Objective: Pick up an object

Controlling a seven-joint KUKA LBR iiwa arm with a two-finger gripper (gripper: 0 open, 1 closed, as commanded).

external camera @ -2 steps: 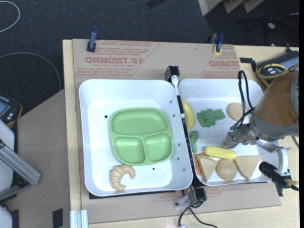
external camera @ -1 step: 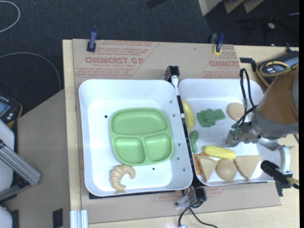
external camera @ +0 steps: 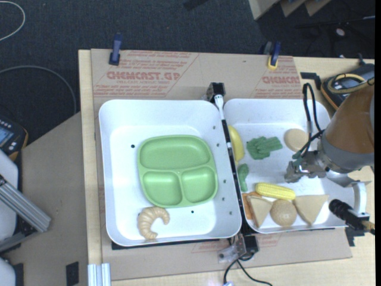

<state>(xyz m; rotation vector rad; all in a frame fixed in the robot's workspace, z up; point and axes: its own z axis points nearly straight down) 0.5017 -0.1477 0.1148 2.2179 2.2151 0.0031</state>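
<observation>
Two white bins side by side; left bin (external camera: 113,177) holds one green divided tray (external camera: 177,170) and one croissant (external camera: 152,221); right bin (external camera: 262,109) holds one corn cob (external camera: 275,190), one green leafy piece (external camera: 263,146), one yellow fruit (external camera: 236,143), several tan pieces; my gripper (external camera: 296,170) hangs just right of the corn cob, just above its right end, nothing visibly held; jaw state I cannot tell.

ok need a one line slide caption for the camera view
Gripper low in the right bin beside the corn, with a green tray and croissant in the left bin.
</observation>
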